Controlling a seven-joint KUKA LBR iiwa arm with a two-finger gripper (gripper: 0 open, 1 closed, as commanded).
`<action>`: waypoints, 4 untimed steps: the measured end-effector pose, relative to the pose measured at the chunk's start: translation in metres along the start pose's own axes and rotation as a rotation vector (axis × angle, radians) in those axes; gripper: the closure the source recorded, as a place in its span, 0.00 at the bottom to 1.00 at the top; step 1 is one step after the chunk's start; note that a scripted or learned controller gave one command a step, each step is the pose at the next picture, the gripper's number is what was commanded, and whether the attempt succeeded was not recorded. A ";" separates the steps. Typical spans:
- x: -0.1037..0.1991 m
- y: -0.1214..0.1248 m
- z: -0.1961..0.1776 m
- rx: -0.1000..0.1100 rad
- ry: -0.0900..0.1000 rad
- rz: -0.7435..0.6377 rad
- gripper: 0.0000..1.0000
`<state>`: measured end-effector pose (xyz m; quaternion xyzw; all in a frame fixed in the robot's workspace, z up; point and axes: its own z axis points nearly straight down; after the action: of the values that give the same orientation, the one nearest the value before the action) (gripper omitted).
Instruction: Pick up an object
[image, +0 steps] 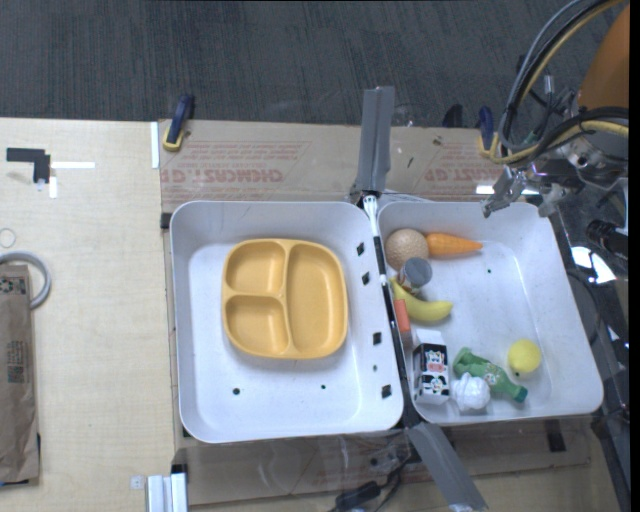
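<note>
Two white bins sit side by side on the bench, the left bin carrying a yellow divided plate. Toy food, including a carrot, banana and lemon, lies untouched in the right bin. With the arm's pincer poised above that bin's far right corner, its state impossible to tell, the pick looks not yet begun.

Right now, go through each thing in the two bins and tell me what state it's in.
Yellow divided plate: upright in the left bin, compartments bare.
Carrot: lying flat, right bin.
Banana: lying by the divider.
Lemon: resting alone.
Green bottle: on its side.
Small carton: lying at the bin's front-left corner.
Claw: raised over the right bin's back edge, holding nothing visible.
</note>
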<state>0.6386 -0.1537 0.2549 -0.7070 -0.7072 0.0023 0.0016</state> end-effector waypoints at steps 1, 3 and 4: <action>0.036 -0.086 0.090 0.001 0.001 0.063 0.00; 0.099 -0.122 0.067 0.002 0.000 0.079 0.00; 0.048 -0.084 0.166 -0.002 0.000 -0.005 0.00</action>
<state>0.5539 -0.1061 0.0894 -0.7054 -0.7088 0.0016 0.0012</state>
